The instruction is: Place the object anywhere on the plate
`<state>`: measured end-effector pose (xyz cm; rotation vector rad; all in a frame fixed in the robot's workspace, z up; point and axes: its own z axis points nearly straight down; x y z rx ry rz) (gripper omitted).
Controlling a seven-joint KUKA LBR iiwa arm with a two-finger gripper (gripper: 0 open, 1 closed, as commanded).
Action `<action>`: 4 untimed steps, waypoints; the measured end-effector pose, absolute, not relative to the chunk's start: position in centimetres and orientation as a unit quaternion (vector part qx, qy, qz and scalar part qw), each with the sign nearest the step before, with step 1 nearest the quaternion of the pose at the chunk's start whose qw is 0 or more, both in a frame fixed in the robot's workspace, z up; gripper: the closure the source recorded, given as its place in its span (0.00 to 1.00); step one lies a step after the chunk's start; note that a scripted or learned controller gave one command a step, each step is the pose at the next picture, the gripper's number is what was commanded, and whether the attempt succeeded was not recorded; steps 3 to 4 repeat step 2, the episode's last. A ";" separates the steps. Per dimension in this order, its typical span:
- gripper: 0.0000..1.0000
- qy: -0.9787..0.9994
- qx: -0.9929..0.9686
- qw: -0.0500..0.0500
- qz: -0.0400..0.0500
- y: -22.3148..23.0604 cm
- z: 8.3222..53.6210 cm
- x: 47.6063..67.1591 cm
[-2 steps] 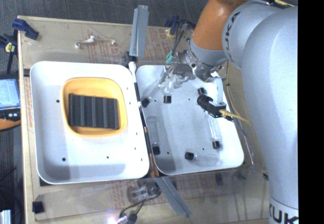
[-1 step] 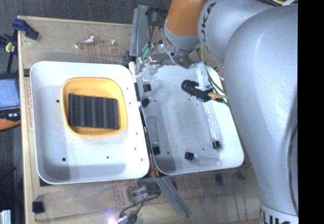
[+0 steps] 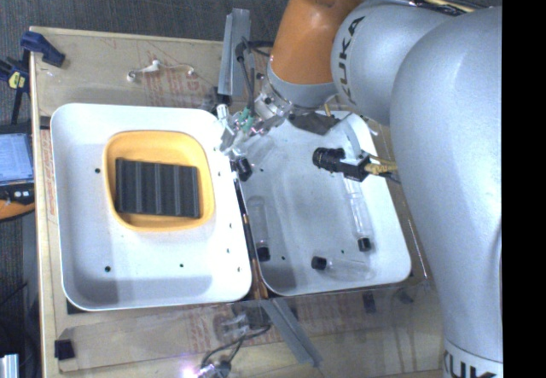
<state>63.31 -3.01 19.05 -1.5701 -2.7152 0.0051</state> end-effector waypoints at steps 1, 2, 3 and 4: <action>1.00 -0.927 -0.376 0.002 0.001 -0.9 19.1 62.3; 0.00 -0.927 -0.376 0.002 0.001 -1.0 19.1 62.3; 0.00 -0.927 -0.376 0.002 0.001 -1.0 19.1 62.3; 0.00 -0.927 -0.376 0.002 0.001 -1.0 19.1 62.3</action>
